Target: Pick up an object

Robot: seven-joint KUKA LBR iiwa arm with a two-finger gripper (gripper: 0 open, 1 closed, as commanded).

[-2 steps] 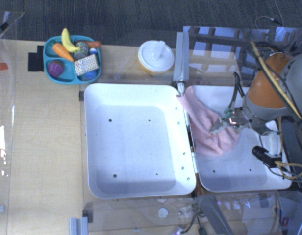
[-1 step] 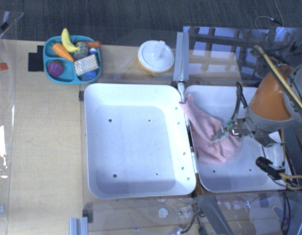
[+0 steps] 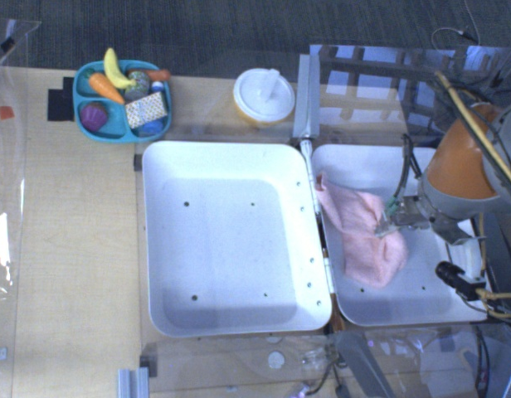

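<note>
Where the grey arm with its orange band reaches into the right shallow white bin point(image 3: 421, 305), the gripper point(image 3: 391, 222) sits touching the crumpled pink cloth point(image 3: 362, 235); whether it pinches the fabric cannot be told. The cloth lies against that bin's left wall.

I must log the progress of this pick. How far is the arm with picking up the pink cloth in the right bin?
Done: the arm has reached into the right bin, and its pincer is down at the right edge of the pink cloth. In hand: the grasp itself, though the view does not let me tell whether the cloth is gripped. Left: lifting it, since the cloth lies crumpled on the bin floor.
</note>
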